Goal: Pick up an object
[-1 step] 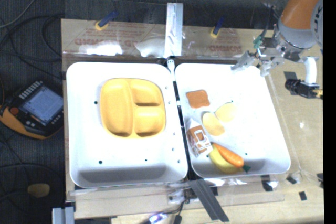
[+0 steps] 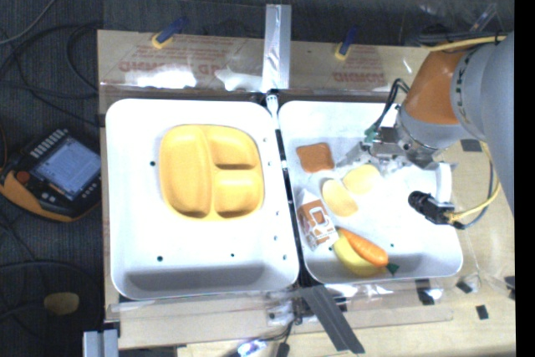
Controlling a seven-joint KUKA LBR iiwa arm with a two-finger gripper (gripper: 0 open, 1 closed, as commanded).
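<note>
The right bin point(image 2: 435, 251) holds several toy foods. A brown toast square point(image 2: 314, 156) lies at its upper left. Two pale yellow pieces point(image 2: 362, 178) point(image 2: 338, 196) sit near the middle. Below them lie a small orange and white carton point(image 2: 316, 221) and a carrot point(image 2: 365, 247) resting on a yellow fruit point(image 2: 351, 261). My gripper point(image 2: 380, 150) hangs low over the bin's upper middle, just above and right of the upper pale yellow piece. The wrist hides its tips.
A yellow divided tray point(image 2: 211, 170) fills the middle of the left bin point(image 2: 134, 263). The arm's orange band point(image 2: 435, 92) and a cable point(image 2: 468, 213) lie over the right bin's right side. A handheld pendant point(image 2: 58, 171) lies on the floor at left.
</note>
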